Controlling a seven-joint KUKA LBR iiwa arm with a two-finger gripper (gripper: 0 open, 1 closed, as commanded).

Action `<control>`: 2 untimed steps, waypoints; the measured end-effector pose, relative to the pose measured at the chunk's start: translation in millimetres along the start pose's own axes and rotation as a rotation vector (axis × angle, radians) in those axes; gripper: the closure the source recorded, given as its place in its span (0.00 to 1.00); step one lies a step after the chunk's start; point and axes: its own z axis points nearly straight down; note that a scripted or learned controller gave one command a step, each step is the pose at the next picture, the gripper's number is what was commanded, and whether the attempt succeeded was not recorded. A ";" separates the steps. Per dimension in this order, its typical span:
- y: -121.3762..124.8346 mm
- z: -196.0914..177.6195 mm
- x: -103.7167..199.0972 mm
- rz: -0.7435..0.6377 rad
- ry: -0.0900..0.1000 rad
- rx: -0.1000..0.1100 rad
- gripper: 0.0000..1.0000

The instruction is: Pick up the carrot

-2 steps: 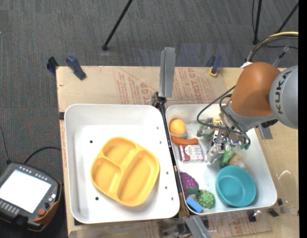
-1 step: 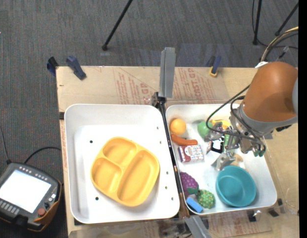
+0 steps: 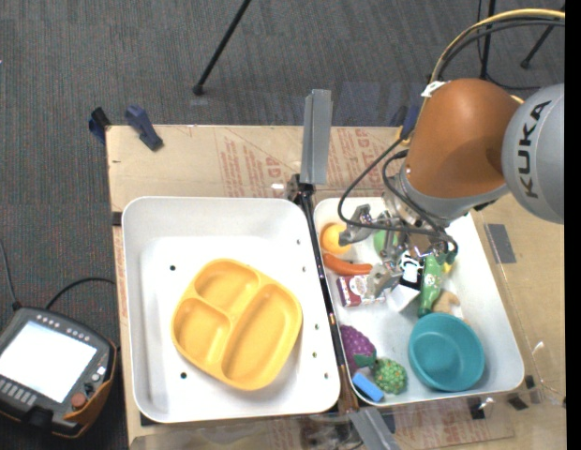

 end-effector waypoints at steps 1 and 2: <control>-32.1 -34.5 92.7 -0.101 0.001 0.003 0.00; -42.5 41.4 40.3 -0.124 0.011 -0.004 0.00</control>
